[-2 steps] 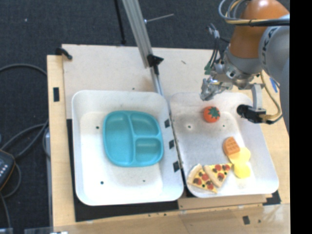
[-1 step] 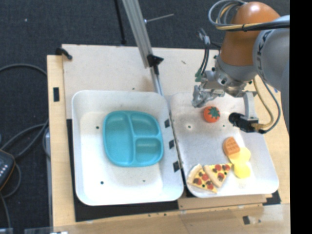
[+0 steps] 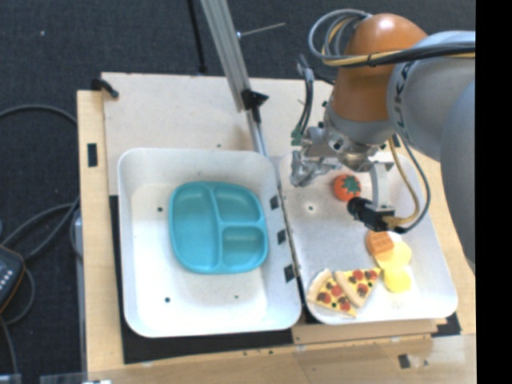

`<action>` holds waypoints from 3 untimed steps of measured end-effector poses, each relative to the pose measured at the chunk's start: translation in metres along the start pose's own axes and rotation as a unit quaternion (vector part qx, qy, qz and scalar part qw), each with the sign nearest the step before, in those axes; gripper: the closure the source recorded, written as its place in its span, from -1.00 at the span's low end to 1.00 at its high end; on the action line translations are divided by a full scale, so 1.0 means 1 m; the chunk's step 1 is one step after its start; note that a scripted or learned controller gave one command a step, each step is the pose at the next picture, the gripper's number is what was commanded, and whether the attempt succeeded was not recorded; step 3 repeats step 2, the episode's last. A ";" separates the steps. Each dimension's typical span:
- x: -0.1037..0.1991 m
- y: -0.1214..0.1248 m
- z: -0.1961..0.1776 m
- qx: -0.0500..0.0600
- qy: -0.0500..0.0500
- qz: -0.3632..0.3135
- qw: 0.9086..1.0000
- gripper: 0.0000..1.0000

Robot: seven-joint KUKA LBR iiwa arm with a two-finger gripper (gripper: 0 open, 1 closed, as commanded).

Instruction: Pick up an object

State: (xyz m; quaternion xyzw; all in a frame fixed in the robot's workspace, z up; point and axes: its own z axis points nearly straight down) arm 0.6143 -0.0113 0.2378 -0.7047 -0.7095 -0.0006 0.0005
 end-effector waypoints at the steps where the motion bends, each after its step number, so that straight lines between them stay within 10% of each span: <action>1: 0.042 -0.025 0.009 0.001 0.000 0.000 1.000 1.00; 3: 0.084 -0.051 -0.008 0.000 0.001 0.000 1.000 1.00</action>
